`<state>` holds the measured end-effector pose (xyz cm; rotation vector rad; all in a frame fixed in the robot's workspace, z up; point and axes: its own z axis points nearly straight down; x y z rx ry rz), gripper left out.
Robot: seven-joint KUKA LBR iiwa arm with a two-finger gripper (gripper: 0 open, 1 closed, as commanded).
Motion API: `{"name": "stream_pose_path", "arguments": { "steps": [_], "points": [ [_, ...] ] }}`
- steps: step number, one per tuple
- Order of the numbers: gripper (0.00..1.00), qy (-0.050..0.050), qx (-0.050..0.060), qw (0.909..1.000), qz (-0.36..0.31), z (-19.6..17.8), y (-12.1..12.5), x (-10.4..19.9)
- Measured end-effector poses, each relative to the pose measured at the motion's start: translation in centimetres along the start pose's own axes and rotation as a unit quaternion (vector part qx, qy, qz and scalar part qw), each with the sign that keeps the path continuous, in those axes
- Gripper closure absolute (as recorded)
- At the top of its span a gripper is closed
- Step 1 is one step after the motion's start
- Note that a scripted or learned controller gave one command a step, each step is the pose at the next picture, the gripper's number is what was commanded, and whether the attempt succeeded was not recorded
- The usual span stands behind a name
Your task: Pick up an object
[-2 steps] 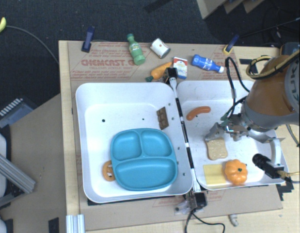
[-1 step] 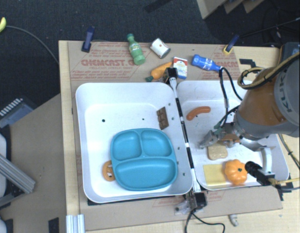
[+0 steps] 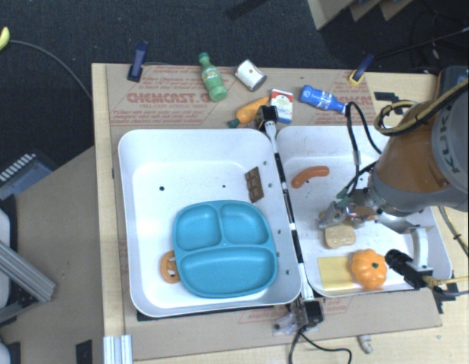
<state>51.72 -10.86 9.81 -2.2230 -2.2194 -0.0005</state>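
Dark carpet surrounds a cardboard-topped worktop (image 3: 181,97) carrying two white bins side by side. Left bin (image 3: 143,165): a blue divided tray (image 3: 223,247) toward 5 o'clock, a pretzel (image 3: 169,267) touching the tray's 8 o'clock edge, and a brown block (image 3: 254,184) near the 2 o'clock rim. Right bin (image 3: 325,146): a sausage (image 3: 309,175) toward 10 o'clock, a beige biscuit (image 3: 340,237) near centre, a yellow slab (image 3: 334,273) at 6 o'clock, and an orange pumpkin (image 3: 369,268) just beside the slab, overlapping its right end.

Arm (image 3: 416,165) enters from 3 o'clock. Gripper (image 3: 342,212) sits low over the right bin, just above the biscuit at its 12 o'clock; whether it touches the biscuit cannot be told, nor whether it is released or clenched. Nothing is visibly grasped.

Behind the bins, on the worktop at 12 o'clock: a green bottle (image 3: 213,77), a white can (image 3: 250,74), a carton (image 3: 281,105), a blue bottle (image 3: 322,98), and an orange item (image 3: 249,112) of unclear kind.
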Motion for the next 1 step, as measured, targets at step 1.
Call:
{"name": "stream_pose_path", "arguments": {
  "steps": [1],
  "points": [
    [1.00,0.000,0.000,1.0000,-0.002,-8.68,3.07,8.27]
  ]
}}
